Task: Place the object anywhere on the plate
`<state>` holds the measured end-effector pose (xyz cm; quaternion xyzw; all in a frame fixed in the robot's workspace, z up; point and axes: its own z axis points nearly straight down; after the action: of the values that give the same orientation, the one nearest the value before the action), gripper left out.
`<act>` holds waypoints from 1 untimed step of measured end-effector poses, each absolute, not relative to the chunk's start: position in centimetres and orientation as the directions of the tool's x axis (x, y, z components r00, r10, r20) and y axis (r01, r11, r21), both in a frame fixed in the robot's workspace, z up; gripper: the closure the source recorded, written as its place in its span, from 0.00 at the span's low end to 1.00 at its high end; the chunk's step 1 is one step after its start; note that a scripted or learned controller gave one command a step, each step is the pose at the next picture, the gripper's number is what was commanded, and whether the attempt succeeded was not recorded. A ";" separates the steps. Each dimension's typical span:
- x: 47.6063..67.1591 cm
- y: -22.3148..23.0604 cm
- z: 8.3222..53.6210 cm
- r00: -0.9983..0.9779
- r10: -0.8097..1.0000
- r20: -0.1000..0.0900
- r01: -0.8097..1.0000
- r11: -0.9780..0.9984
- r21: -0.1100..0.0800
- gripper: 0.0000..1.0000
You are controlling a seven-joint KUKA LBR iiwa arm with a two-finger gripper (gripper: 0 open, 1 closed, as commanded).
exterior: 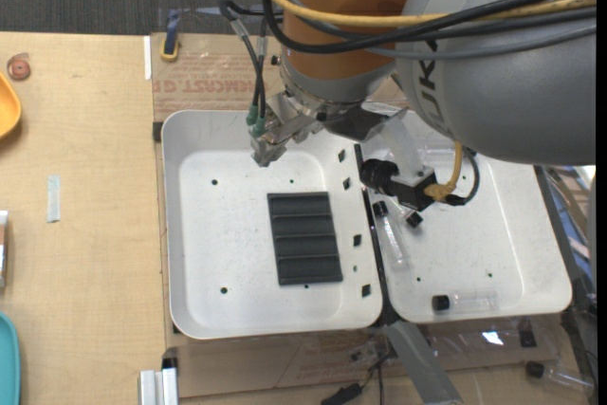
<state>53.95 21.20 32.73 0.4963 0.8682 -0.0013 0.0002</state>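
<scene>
Pale wood counter [85,232] carries two shallow white bins side by side, the left bin [190,232] and the right bin [531,270], with cardboard showing behind them. Over the back edge of the left bin hangs the end effector [266,150], carried by the grey arm with its orange band. Whether its fingers are apart or together cannot be told, and nothing can be made out between them.

Just below and in front of the end effector, on the left bin's floor, lies a dark ribbed rectangular slab [305,238], flat and apart from the tool. This may be the plate, or it may be the object; the view does not settle it. Off to the end effector's far side, in the right bin, lie a few small clear and dark pieces [391,234].

Judged from this, no placement is confirmed: no object is seen carried or resting on the slab, so the task appears largely ahead.
</scene>
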 end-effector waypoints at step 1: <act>51.8 21.9 28.3 -0.375 0.927 -0.002 0.927 0.375 -0.004 1.00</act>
<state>51.84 21.88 28.33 0.5589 0.8292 -0.0023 -0.0006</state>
